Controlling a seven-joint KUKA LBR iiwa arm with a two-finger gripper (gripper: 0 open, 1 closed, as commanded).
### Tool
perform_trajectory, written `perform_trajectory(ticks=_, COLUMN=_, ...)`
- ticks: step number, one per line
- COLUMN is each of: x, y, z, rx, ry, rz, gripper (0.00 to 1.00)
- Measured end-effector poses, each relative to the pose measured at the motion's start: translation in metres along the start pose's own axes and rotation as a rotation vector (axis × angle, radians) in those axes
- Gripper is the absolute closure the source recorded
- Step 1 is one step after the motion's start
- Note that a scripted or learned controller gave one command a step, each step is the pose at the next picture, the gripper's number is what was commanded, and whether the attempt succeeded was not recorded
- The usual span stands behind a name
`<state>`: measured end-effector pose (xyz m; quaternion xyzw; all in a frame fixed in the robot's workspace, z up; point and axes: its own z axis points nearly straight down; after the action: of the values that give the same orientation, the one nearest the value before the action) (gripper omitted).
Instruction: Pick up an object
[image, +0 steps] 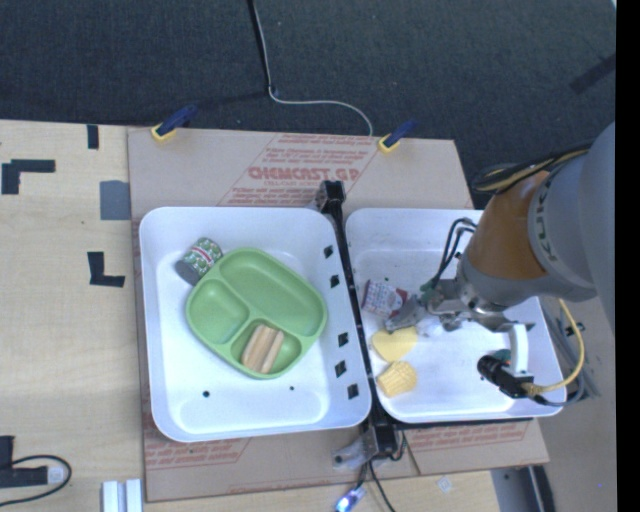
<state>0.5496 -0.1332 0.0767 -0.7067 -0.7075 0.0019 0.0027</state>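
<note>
The grey arm (560, 235) with its orange band (505, 235) is reaching in from three o'clock and hanging over the right bin (500, 395). Its jaws (405, 318) are pointing toward nine o'clock, low over the bin's left half; whether they are released or clenched I cannot tell, and nothing is visibly sitting between them.

Just at seven o'clock of the jaws, a pale yellow piece (394, 345) is lying on the bin floor, close beneath the tips, though contact is unclear. A second yellow piece, ridged like corn (397, 379), is lying at six o'clock of the first, near the bin's front-left corner. At ten o'clock of the jaws, a small crinkled packet (379, 296) is lying beside the divider.

The left bin (230, 415) is carrying a green sectioned plate (275, 290), tilted, with a tan bread-like item (262, 348) in its six o'clock compartment. At ten o'clock of the plate, a small dark and green object (199, 258) is touching its rim.

Both bins are sitting on a cardboard sheet (300, 175) on the counter (60, 330).
</note>
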Motion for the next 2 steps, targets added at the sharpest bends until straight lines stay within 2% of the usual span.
perform_trajectory(ticks=1, x=0.129, y=-0.005, z=-0.114, rx=-0.014, ry=0.003, rz=-0.013, gripper=0.0)
perform_trajectory(ticks=2, x=0.136, y=0.049, z=-0.23, rx=-0.022, ry=-0.002, rz=-0.004, gripper=0.0)
